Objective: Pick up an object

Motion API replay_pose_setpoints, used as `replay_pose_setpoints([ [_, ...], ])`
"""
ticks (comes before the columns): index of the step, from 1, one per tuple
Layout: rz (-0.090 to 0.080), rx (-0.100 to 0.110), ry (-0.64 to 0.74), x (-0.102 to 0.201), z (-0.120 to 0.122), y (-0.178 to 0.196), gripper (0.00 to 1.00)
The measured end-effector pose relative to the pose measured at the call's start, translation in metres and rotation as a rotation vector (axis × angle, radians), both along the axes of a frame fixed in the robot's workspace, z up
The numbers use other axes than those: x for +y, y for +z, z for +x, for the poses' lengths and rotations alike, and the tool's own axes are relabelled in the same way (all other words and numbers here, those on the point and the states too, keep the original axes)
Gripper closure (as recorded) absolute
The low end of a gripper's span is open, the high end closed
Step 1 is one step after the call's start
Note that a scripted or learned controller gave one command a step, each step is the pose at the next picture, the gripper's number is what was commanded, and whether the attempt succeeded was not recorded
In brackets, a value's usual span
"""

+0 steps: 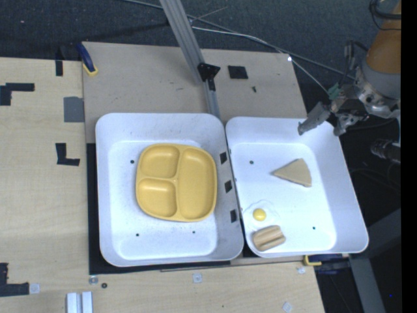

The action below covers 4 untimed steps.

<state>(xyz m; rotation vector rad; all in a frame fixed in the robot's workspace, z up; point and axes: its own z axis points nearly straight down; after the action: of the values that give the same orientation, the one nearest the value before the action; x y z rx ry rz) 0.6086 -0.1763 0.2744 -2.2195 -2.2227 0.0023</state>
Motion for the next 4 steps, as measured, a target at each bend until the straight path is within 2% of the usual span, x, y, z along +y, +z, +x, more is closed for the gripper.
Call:
replay_pose_setpoints([
  [2,0.001,0.006,0.001,0.006,0.008,-0.125,0.00],
  [3,-0.006,-0.006,0.001,0.009,0.012,-0.183,0.00],
  [4,-0.008,-0.013,0.002,0.009,0.014,-0.168,1.00],
])
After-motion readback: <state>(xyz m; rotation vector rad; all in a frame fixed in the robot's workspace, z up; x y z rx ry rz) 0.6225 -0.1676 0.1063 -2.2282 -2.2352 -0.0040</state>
